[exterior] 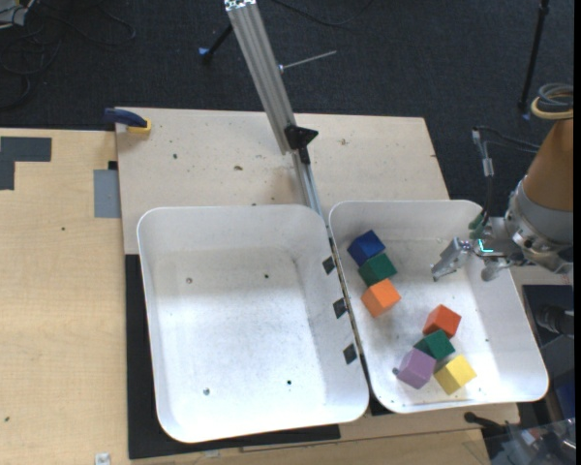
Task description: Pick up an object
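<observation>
The right bin [523,352] holds several small blocks. A blue block [366,245], a dark green block [376,268] and an orange block [381,297] lie in a row near its left wall. Lower down sit a red-orange block [443,320], a green block [434,345], a purple block [416,367] and a yellow block [454,374]. My gripper [468,263] hangs over the right side of this bin, open, its fingers spread with nothing between them. It is above and to the right of the red-orange block, apart from every block.
The left bin [165,260] stands beside the right one, sharing a divider with black clips [337,306]. A slanted aluminium post [266,76] rises behind the bins. A blue and yellow tool [128,119] lies at the board's back left corner.
</observation>
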Controlling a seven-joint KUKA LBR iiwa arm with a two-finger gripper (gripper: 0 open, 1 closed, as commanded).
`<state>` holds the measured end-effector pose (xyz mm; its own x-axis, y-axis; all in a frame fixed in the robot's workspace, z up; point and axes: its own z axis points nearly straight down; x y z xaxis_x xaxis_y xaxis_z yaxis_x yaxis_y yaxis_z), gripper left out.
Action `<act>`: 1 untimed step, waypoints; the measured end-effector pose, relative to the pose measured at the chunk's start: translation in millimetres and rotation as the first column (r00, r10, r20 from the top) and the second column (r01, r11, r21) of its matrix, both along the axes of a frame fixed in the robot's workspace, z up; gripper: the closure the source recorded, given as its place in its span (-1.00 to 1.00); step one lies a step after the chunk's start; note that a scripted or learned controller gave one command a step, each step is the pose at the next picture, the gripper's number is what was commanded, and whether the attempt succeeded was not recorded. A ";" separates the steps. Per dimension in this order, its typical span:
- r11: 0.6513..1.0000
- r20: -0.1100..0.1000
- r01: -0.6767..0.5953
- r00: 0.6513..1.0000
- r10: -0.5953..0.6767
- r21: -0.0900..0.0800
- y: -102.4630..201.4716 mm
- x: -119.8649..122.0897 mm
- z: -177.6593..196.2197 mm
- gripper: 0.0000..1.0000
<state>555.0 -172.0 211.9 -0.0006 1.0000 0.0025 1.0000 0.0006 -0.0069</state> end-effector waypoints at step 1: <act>1.000 0.004 0.002 1.000 -0.002 -0.001 -0.7 0.7 1.7 -1.00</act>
<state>555.6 -172.7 213.6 0.0010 1.0000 0.0013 1.0000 -0.0010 -0.0031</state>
